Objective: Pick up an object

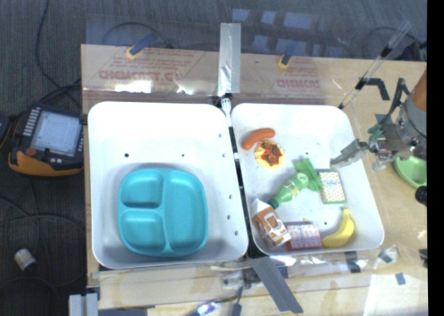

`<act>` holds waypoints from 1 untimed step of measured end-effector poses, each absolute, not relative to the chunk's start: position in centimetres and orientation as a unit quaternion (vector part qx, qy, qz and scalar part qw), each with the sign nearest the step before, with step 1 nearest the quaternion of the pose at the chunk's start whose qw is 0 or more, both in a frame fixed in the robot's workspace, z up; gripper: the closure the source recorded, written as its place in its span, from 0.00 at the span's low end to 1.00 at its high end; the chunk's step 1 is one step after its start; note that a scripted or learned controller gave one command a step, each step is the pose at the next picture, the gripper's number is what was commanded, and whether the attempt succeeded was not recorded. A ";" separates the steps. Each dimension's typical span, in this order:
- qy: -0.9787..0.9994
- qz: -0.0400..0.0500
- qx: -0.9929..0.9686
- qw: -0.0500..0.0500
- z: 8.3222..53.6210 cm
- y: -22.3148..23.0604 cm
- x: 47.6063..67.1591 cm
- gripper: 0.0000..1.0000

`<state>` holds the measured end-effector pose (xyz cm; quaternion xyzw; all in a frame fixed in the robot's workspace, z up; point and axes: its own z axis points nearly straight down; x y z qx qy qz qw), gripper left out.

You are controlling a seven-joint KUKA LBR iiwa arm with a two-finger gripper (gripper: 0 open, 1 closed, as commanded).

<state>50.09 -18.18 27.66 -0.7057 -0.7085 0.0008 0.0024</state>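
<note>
Dark grey carpet runs around a plywood bench [173, 71] with two shallow white bins side by side, plus a few loose cables and a yellow-edged handheld pendant [45, 142] lying off to the left. Left bin [111, 127] has just a teal divided plate [164, 212] sitting toward its front. Right bin [361, 189] has all the small stuff: an orange sausage-looking piece [257, 137] near the back, a little yellow and red item [269, 154] just in front of it that's too blurry to name, a green bottle-shaped toy [297, 184] tilted across the middle, a small patterned card or packet [331, 187] right beside it, then an orange-brown carton [270, 228], a pinkish packet [303, 235] and a banana [340, 230] bunched along the front wall. Arm comes in from the right and is mostly cut off; its gripper [347, 154] hangs over the right bin's right edge, above the card, nothing visibly in it. Whether it's spread or pinched together, honestly can't tell, it's just a grey smear. A light green object [411, 170] sits half hidden behind the wrist.
</note>
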 end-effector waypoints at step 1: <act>-0.713 0.002 -0.701 0.002 13.0 -19.1 57.2 0.00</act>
